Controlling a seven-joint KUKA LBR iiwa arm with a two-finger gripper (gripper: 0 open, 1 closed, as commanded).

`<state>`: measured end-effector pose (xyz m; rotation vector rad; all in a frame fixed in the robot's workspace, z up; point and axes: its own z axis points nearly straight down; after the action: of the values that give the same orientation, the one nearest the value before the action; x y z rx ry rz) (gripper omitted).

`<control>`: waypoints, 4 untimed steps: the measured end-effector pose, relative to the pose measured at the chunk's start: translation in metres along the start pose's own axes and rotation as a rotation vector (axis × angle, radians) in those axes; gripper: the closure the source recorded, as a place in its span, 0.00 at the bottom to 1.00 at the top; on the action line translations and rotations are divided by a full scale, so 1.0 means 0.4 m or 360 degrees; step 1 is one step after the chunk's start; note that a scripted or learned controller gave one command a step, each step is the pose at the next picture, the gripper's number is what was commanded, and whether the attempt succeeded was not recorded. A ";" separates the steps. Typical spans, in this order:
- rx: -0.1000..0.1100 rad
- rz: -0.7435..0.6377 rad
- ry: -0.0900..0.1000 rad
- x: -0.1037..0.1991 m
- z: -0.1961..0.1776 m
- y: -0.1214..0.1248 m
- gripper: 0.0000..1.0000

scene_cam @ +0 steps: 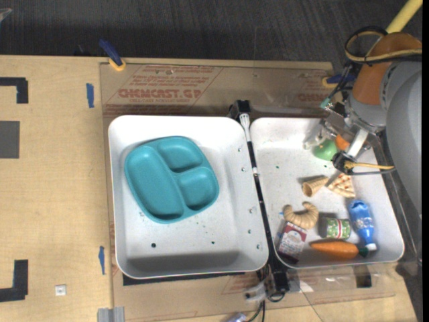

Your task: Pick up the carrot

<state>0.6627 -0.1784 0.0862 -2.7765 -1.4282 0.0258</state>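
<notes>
Carrot (334,249) beside bottle (362,224) (touching)

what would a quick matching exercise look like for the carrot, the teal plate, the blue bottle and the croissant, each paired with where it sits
Things:
1. carrot
2. teal plate
3. blue bottle
4. croissant

Places:
A. left bin
B. near edge of the right bin
C. right side of the right bin, just above the carrot's tip
D. middle of the right bin, above the small red packet

Pairs: 1-B, 2-A, 3-C, 4-D
</notes>
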 end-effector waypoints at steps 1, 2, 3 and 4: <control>-0.0026 -0.0007 0.0003 0.003 -0.033 0.010 1.00; -0.0029 -0.0012 0.0000 0.007 -0.059 0.010 1.00; -0.0032 -0.0016 -0.0002 0.009 -0.084 0.010 1.00; -0.0049 -0.0242 0.0006 0.112 -0.006 -0.083 1.00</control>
<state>0.6620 -0.1226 0.0893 -2.6813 -1.6476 -0.0038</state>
